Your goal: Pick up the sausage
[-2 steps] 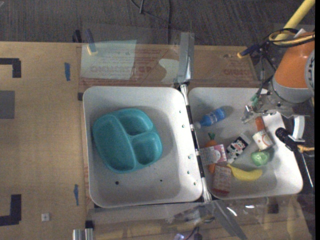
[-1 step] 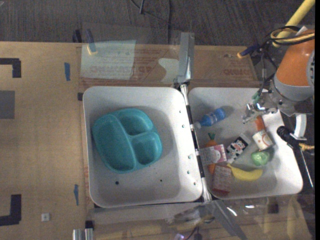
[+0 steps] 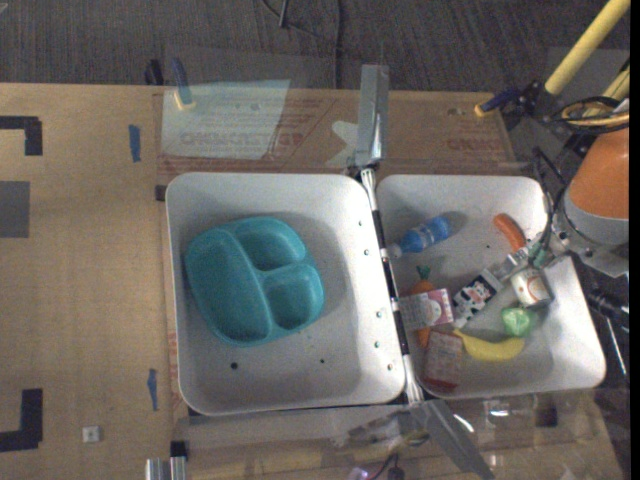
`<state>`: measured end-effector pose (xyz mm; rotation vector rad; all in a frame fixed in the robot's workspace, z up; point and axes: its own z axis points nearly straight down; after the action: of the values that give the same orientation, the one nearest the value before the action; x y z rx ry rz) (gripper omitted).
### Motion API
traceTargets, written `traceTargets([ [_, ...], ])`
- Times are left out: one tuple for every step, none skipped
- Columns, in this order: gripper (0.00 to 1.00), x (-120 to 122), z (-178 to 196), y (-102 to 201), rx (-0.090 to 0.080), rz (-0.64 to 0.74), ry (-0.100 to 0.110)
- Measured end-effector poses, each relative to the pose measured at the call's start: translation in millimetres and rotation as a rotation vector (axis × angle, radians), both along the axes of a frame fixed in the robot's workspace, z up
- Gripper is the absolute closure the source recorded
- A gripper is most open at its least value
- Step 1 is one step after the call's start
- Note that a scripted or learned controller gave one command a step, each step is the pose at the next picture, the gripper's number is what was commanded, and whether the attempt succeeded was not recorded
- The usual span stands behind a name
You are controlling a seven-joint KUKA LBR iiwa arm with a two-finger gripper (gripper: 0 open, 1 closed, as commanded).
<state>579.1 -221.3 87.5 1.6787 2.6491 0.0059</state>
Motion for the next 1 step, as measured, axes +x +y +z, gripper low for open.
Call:
traceTargets([
  [0.0, 0.3, -0.4, 1.0, 0.002, 0.002, 0.0],
])
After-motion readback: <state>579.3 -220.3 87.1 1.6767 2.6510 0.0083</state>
